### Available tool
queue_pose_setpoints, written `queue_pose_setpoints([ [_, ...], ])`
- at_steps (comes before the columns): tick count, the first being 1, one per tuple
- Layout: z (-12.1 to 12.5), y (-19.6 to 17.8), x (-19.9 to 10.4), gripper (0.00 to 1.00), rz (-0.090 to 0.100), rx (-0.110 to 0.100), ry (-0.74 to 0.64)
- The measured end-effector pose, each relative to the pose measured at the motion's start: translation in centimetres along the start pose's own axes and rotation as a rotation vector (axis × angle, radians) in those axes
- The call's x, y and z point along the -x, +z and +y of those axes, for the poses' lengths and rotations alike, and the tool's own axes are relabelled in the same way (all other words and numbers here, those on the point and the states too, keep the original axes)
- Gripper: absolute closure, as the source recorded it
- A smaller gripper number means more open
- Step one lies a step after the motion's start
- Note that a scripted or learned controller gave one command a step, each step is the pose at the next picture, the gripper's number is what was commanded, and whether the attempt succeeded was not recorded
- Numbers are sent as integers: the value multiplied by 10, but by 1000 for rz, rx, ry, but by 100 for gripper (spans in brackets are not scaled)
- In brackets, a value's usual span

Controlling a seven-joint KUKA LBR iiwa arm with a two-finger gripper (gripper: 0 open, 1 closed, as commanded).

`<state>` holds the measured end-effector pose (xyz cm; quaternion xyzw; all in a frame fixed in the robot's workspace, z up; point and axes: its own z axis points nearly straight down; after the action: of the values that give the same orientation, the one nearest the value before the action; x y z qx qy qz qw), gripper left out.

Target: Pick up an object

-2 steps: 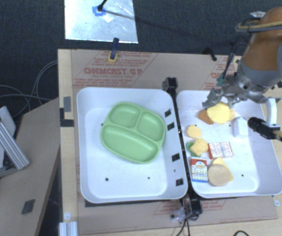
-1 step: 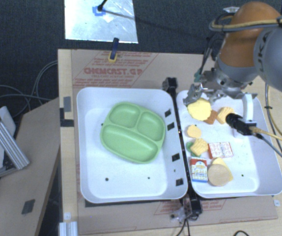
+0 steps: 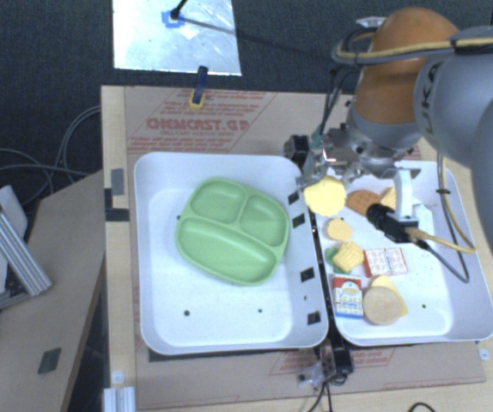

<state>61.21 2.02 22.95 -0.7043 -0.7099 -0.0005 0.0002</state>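
- Grey arm with orange band reaches in over the right bin's far edge.
- Left shallow white bin: green divided plastic plate at its centre.
- Right shallow white bin: small toy foods clustered along its left side and middle.
- Tool at the right bin's far-left corner, just above the round pale yellow disc; cannot tell its state.
- Round tan disc near the front edge, beside red-and-white small box.

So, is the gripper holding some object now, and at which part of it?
It cannot be told. The gripper is just above a round yellow piece at the right bin's left edge, but a grip on it is not visible.
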Motion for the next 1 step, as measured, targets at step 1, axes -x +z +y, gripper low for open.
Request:
queue_pose_setpoints([
  [1, -1, 6, -43, 100, 1, 0, -1],
])
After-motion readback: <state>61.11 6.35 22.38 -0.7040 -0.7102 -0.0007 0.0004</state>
